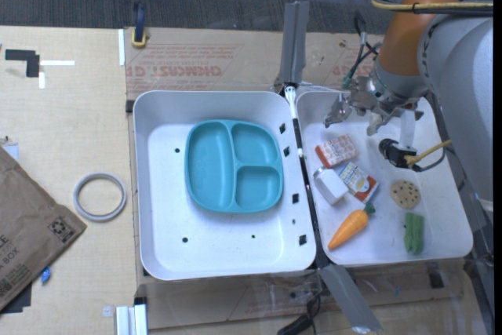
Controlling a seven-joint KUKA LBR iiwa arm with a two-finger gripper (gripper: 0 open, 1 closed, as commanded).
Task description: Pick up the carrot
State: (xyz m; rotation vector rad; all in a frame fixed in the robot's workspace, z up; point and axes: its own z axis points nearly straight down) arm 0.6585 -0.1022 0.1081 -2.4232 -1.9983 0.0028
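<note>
The metal gripper [359, 115] hangs with fingers spread and bare above the glossy white bin [447, 192]; the tapered orange carrot [348, 229] lies well apart.

The brown box [27, 235] at lower left reads "BOX".

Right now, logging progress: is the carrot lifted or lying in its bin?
Lying. The carrot rests on the floor of the right bin, near its front edge, apart from the gripper near the bin's back.
</note>
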